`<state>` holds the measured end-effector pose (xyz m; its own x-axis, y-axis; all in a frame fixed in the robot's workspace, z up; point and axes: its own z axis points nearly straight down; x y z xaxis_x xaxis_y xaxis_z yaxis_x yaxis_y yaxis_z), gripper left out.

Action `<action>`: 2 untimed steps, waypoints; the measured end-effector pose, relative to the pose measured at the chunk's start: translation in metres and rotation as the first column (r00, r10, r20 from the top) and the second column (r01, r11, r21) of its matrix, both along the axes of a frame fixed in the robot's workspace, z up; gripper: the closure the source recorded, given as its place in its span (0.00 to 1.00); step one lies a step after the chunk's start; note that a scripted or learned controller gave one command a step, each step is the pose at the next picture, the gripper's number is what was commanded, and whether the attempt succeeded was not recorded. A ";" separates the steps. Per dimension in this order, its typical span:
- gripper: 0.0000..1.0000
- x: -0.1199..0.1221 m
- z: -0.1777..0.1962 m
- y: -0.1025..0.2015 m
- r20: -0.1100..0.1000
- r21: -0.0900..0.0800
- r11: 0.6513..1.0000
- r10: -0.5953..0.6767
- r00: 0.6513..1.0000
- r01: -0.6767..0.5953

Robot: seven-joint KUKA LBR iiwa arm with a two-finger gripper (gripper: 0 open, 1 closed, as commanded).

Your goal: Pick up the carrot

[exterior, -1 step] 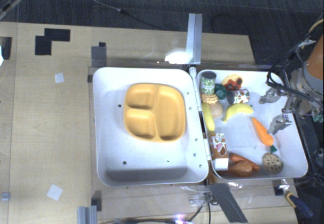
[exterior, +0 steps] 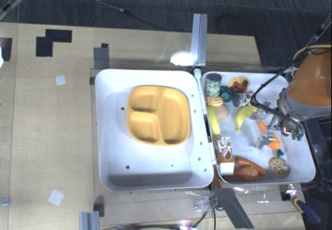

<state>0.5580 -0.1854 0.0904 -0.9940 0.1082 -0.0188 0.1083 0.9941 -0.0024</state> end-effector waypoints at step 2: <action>1.00 -0.060 0.000 -0.007 -0.001 -0.002 0.996 0.092 0.996 -0.092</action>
